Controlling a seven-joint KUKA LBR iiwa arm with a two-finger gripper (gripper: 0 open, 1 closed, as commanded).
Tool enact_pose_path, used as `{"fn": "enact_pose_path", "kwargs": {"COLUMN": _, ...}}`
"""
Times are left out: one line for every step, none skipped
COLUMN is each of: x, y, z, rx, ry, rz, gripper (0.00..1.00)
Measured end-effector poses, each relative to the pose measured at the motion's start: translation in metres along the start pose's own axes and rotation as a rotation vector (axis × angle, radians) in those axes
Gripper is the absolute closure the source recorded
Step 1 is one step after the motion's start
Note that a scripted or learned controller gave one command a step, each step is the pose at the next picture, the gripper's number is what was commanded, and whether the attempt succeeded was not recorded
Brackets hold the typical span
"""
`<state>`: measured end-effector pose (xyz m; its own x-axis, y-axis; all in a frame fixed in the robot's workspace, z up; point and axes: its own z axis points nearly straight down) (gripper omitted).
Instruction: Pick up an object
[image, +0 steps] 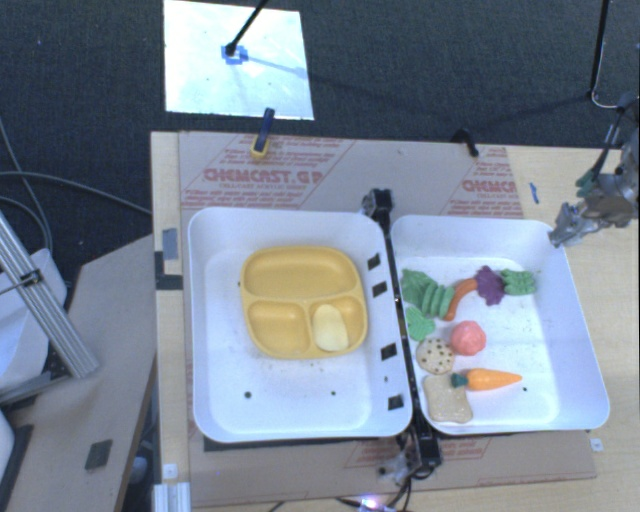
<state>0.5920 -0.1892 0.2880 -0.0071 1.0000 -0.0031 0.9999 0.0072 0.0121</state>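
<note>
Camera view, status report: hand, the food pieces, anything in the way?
Hand at right bin's far right corner, nothing visibly held. Carrot, tomato, cookie lying in that bin. Yellow tray in left bin. Path looks clear.

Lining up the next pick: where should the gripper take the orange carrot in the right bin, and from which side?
Grip the carrot across its thick middle, coming straight down, fingers closing across its width. It lies flat, lengthwise left-right, its tapered tip probably slipping free; the gripper is at the bin's far right corner.

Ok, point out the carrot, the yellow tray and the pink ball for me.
carrot (486, 379), camera view, middle of its orange body.
yellow tray (300, 271), camera view, bare floor of its large compartment.
pink ball (467, 338), camera view, centre of its top.
</note>
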Motion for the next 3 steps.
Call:
{"fn": "enact_pose_path", "kwargs": {"x": -0.016, "y": -0.051, "z": 0.017, "rx": 0.013, "ry": 0.002, "rz": 0.009, "gripper": 1.0}}
{"fn": "enact_pose_path", "kwargs": {"x": -0.017, "y": 0.026, "z": 0.032, "rx": 0.006, "ry": 0.001, "rz": 0.0, "gripper": 1.0}}
{"fn": "enact_pose_path", "kwargs": {"x": -0.018, "y": -0.001, "z": 0.001, "rx": 0.008, "ry": 0.001, "rz": 0.006, "gripper": 1.0}}
